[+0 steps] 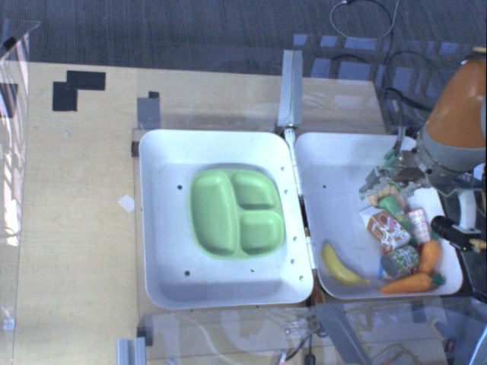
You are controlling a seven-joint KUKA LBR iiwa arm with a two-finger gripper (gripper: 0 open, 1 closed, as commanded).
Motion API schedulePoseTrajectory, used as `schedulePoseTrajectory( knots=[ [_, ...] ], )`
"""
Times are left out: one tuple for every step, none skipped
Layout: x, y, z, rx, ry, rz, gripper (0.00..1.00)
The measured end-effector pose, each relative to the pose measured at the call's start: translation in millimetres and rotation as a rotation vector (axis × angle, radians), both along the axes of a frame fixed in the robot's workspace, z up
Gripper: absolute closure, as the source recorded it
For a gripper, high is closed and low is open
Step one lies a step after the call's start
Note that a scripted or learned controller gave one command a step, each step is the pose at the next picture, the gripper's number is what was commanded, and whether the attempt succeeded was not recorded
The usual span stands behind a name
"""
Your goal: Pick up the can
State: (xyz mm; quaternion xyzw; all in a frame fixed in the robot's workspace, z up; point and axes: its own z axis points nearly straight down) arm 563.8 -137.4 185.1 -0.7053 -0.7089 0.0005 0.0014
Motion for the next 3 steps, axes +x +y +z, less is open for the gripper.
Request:
schedulePoseTrajectory(
  knots=[
    [7, -24, -28, 0.000, -0.001, 0.153, 0.00],
    [-35, -56, -81, 0.000, -0.019, 0.091, 0.00],
    [-57, -56, -85, -0.001, -0.053, 0.073, 0.00]
  ],
)
